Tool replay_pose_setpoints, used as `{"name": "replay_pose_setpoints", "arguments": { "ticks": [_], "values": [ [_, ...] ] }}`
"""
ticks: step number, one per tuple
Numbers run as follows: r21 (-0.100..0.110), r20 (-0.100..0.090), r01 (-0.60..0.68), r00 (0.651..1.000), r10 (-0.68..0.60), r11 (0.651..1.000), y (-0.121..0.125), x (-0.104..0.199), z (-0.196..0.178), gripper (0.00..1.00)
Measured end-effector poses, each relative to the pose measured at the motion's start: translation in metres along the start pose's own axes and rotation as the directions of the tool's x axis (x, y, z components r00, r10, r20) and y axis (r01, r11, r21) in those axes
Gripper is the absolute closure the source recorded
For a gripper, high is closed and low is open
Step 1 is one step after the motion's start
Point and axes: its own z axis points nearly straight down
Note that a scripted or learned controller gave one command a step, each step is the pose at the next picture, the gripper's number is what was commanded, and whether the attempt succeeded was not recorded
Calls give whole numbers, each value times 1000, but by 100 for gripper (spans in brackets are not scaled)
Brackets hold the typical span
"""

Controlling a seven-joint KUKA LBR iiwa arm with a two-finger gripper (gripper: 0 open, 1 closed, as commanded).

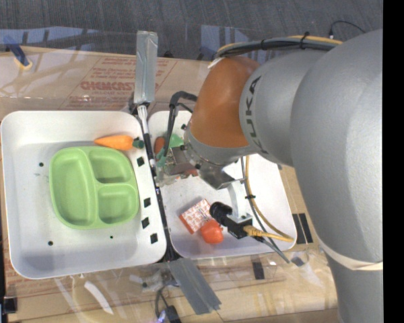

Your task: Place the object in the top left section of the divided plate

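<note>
My pincer point(167, 161) is down low at the 9 o'clock edge of the right bin point(277, 188), by the wall between the bins, most likely to grab something. My big arm hides its tips, so I cannot tell if they are apart or together. The green divided plate point(94, 186) waits in the left bin point(20, 200). A toy carrot point(114, 141) lies at its 12 o'clock, touching the rim. At my 5 o'clock sit a red and white packet point(194, 214) and a red tomato point(212, 233).
</note>
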Motion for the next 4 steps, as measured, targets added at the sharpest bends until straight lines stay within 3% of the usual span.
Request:
{"name": "replay_pose_setpoints", "arguments": {
  "ticks": [1,2,3,4],
  "values": [
    [2,0,-173,985,173,985,73,38,4,100],
    [3,0,-173,985,173,985,73,38,4,0],
    [6,0,-223,975,223,975,-1,95,47,0],
    [8,1,-221,975,221,975,-1,95,37,100]
  ]
}}
